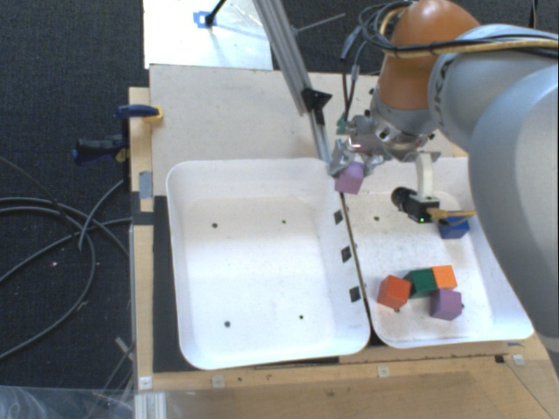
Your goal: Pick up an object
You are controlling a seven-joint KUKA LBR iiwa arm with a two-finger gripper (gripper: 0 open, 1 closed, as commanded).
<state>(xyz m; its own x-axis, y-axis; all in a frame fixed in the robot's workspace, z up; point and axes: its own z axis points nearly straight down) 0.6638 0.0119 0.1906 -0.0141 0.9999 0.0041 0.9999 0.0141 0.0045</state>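
Note:
My gripper (348,162) hangs over the back end of the divider between the two bins, shut on a pale purple block (350,180) that sticks out below the fingers. The block is lifted off the bin floor. In the right bin (502,299) lie a blue block (453,227) at the right wall and a cluster near the front: a red-orange block (394,291), a green block (424,281), an orange block (444,276) and a second purple block (446,305).
The left bin (188,260) sits beside the right one, sharing the divider (348,253) with black marks. A slanted metal pole (288,51) crosses behind the gripper. A blue and yellow clamp (122,133) grips the bench's left edge, with cables on the floor.

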